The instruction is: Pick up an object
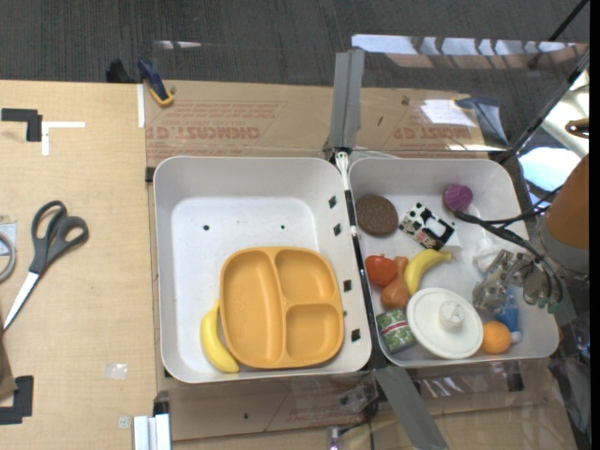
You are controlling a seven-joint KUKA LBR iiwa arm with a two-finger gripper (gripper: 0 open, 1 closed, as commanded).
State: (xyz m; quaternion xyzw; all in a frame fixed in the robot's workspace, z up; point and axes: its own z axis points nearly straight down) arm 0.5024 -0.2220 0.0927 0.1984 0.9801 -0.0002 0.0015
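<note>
Where the right bin [525,350] nears the camera, a white lid [444,322] is seen beside an orange ball [497,338]. Just behind, the gripper [502,284] is lowered at the bin's right side; its grasp cannot be told. Farther left, a banana [424,268] is laid slantwise, its tip pointed up-right.

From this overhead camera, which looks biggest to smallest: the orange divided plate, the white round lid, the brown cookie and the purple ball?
1. orange divided plate
2. white round lid
3. brown cookie
4. purple ball
</note>
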